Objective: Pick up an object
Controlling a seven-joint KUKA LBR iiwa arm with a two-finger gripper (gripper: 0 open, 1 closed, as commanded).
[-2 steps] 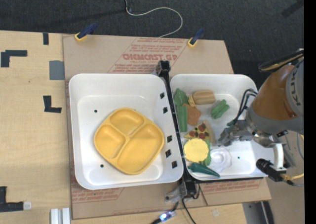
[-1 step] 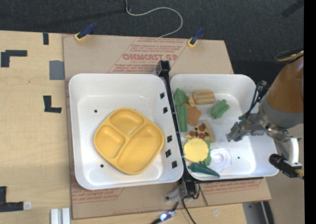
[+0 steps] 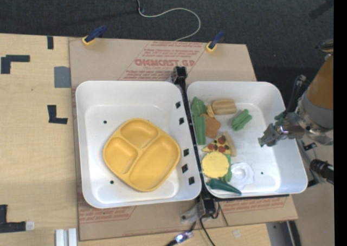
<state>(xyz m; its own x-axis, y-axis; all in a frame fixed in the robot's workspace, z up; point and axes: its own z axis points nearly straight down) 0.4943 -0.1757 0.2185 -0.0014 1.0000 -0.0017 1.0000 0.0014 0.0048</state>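
Gripper (image 3: pixel 272 134) hovering over bare floor of the right bin (image 3: pixel 271 177), nothing between its fingers.

Fingers are pointing toward the toy food; whether the jaws are spread or pressed together cannot be told at this size. The food is crowding against the right bin's left wall: green pieces (image 3: pixel 198 117), a tan bread roll (image 3: pixel 223 107), a green pod (image 3: pixel 241 119) nearest the gripper, a pizza slice (image 3: pixel 219 144), a yellow disc (image 3: pixel 215 164) and a clear cup (image 3: pixel 241 174) near the bin's front. Likely risks: closing on air where it is hanging now; wedging between touching pieces and shoving them; clipping the divider wall. The yellow tray (image 3: pixel 142 154) is lying in the bin beside it, well apart from the gripper.
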